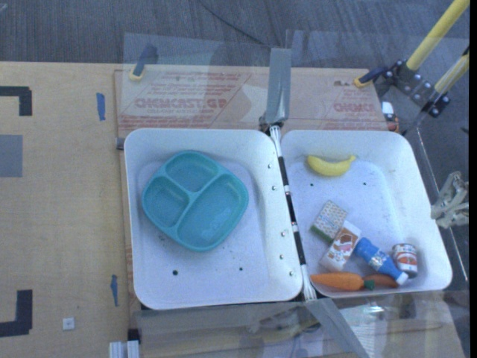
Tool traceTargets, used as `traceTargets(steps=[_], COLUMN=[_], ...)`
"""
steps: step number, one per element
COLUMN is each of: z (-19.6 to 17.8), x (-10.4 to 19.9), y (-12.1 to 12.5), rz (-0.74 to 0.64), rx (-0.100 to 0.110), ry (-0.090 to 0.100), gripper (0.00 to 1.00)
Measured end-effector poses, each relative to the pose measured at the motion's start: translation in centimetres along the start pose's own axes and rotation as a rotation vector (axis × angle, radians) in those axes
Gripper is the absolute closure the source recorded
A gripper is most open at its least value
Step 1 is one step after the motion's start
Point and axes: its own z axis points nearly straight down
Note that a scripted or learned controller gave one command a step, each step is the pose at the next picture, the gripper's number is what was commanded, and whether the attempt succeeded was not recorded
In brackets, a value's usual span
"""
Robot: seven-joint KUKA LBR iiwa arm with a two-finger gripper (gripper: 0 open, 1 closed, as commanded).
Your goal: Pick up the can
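The can (405,259) is small, with a silver top and a red and white label. It stands in the front right corner of the right bin (417,171). A blue bottle (375,256) lies just to its left, its white cap almost touching the can. An orange carrot (339,281) lies along the bin's front wall, to the can's left.
The right bin also holds a small carton (340,247), a green and white box (329,220) and a banana (330,164) at the back. A teal divided plate (195,199) lies in the left bin (149,274). A pale tangled object (450,200) sits outside the right bin's right wall.
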Motion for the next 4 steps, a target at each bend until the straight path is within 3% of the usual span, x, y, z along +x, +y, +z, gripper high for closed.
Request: traceTargets(steps=[1, 2, 3, 4], z=[1.2, 0.9, 0.3, 1.2], x=[-0.5, -0.8, -1.4, 0.3], y=[-0.1, -0.3, -0.5, 0.0], rz=[-0.228, -0.687, -1.046, -1.39], rx=[-0.001, 0.001, 0.0, -0.006], ry=[0.001, -0.003, -0.003, 0.0], gripper=[1.0, 1.0, 1.0, 1.0])
